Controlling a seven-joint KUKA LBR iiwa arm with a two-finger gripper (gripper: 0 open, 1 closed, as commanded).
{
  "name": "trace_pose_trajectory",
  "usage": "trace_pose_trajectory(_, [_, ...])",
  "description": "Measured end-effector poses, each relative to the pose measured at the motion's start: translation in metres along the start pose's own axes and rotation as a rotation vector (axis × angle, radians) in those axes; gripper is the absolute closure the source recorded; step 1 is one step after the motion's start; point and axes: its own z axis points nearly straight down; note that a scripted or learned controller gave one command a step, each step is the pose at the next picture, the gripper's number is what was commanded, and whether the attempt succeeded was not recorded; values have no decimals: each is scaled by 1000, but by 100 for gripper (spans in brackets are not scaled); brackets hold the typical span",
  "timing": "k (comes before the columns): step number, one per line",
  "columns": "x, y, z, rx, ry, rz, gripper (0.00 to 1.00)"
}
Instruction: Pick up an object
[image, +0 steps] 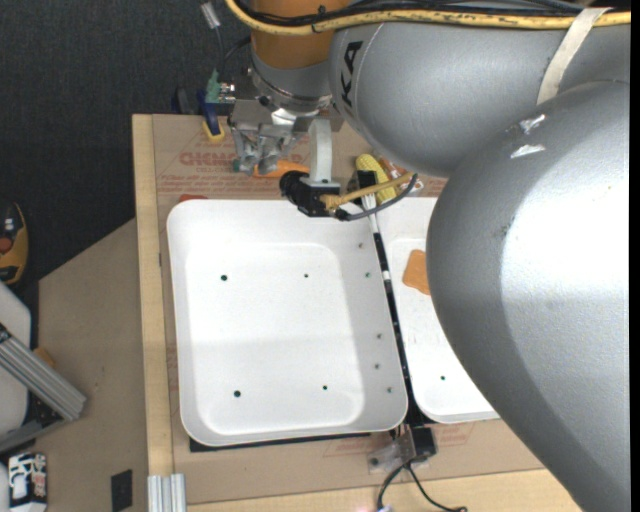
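Pictured at upper centre of the frame: the gripper (254, 155), poised past the far rim of the left bin (270, 330), over the brown bench (150, 250) rather than above either tray. Impossible to tell from this slant whether spread or pressed together.

Lying at middle right of the frame: a tan-orange piece (415, 270), resting in the right bin (445, 395), just beside the wall shared with the neighbouring tray and partly hidden under the grey arm (500, 200). Possibly thin and flat, though too much covered to be sure.

Judged to be the approach stage, with the pick not yet made. To do it well:

- Travel down-frame and to the right, clearing the far rims with height to spare.
- Centre squarely above the tan-orange piece before any descent.
- Spread the pincer wide beforehand.
- Drop straight down, not at a slant, given so little room beside the shared wall. Otherwise, risk of landing one side on the rim.
- For a flat thing, go right down to the bin floor and close across the narrower span, never on a corner.
- Squeeze firmly, then raise slowly and vertically.
- Check for the piece in the grip before moving off.
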Motion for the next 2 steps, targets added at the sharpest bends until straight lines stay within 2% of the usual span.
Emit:
trace_pose_trajectory(1, [-2, -39, -2, 14, -7, 9, 100])
trace_pose_trajectory(2, [-55, -97, 26, 17, -10, 16, 100])
